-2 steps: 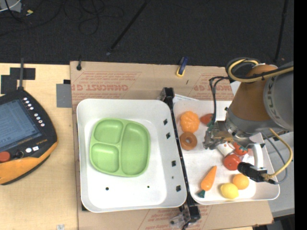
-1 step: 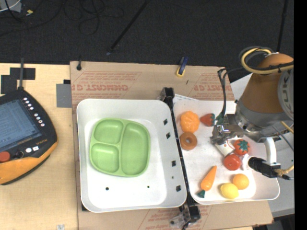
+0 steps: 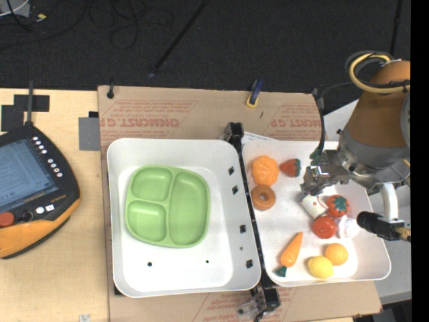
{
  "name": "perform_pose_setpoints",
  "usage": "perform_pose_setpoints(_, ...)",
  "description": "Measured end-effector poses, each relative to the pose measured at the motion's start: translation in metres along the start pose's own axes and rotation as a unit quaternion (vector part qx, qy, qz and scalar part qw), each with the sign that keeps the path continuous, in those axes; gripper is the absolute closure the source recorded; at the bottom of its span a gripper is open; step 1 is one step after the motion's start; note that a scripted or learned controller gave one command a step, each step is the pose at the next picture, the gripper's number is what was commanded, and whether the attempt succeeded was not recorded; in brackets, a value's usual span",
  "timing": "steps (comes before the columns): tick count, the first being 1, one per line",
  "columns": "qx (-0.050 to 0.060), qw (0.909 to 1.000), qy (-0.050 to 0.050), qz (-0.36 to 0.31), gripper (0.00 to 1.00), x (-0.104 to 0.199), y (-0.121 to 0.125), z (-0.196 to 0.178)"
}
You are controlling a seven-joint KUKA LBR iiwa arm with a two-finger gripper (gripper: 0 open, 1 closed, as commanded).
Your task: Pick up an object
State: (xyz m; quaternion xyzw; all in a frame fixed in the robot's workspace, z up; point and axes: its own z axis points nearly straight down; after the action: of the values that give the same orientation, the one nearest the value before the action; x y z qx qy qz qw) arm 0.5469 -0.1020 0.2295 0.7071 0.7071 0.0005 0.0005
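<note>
Reaching in from the right, the grey arm [image 3: 375,123] brings its gripper [image 3: 316,180] low over the right bin [image 3: 375,274], near that bin's middle. Whether the claw is open or shut cannot be told from this slanting view, and nothing can be seen held in it.

Just below the gripper lies a small white piece [image 3: 312,206], and beside that a red tomato with a green top [image 3: 337,206]. A second, rounder red tomato [image 3: 324,227] sits touching the first on its lower side, with another white item [image 3: 348,229] just to its right.

To the left of the gripper, a small red strawberry-like piece [image 3: 290,168] lies next to an orange fruit [image 3: 265,170]. Below the orange fruit rests a brown doughnut [image 3: 263,197]. Toward the near edge of the bin lies a carrot [image 3: 290,250], tilted, with its green end pointing down-left. Near it sit a yellow lemon [image 3: 320,267] and a small orange [image 3: 336,253], touching each other.

Across the black divider, the left bin [image 3: 134,274] holds a green divided plate [image 3: 167,205]. Well apart, at the far left of the bench, lies an orange and grey control pendant [image 3: 30,190] with a screen.
</note>
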Motion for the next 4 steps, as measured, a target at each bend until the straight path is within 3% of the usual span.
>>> perform_pose_setpoints(1, 0.003, 1.0, 0.001, -0.002, 1.0, 0.052, -0.002, 0.011)
perform_pose_setpoints(2, 0.002, 1.0, 0.001, -0.001, 1.0, 0.076, -0.008, -0.008)
perform_pose_setpoints(3, 0.004, 1.0, 0.0, 0.0, 1.0, 0.074, -0.002, 0.009)
perform_pose_setpoints(4, 0.002, 1.0, 0.0, 0.002, 1.0, 0.073, -0.014, -0.008)
